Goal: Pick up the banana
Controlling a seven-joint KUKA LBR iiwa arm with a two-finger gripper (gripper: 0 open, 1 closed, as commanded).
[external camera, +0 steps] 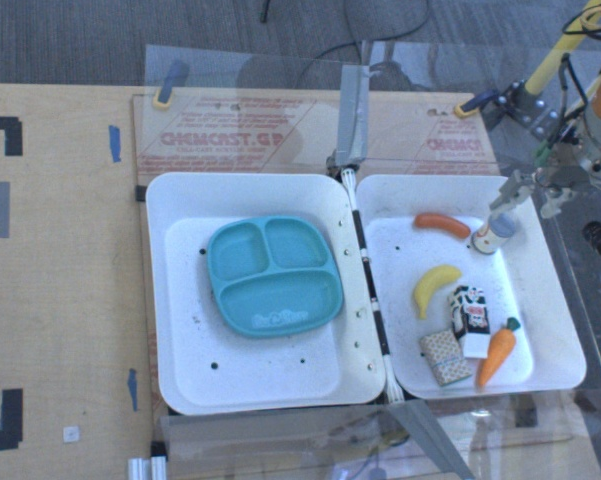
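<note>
The bench (60, 268) carried two white bins. The left bin (180, 368) held a teal divided plate (273, 275). The right bin (550, 358) was crowded. The banana (433, 287) lay near its middle, between a sausage (442, 224) above and a small milk carton (471, 318), a carrot (497, 354) and a patterned packet (446, 356) below. The gripper (521, 192) hung at the bin's far right corner, well away from the banana; I couldn't tell how wide it stood.

— Where is the grey KUKA arm (580, 158)?
— At the camera view's right edge, reaching inward and down.
— And its two-finger gripper (500, 208)?
— Hanging low at the arm's end, pointing down-left.
</note>
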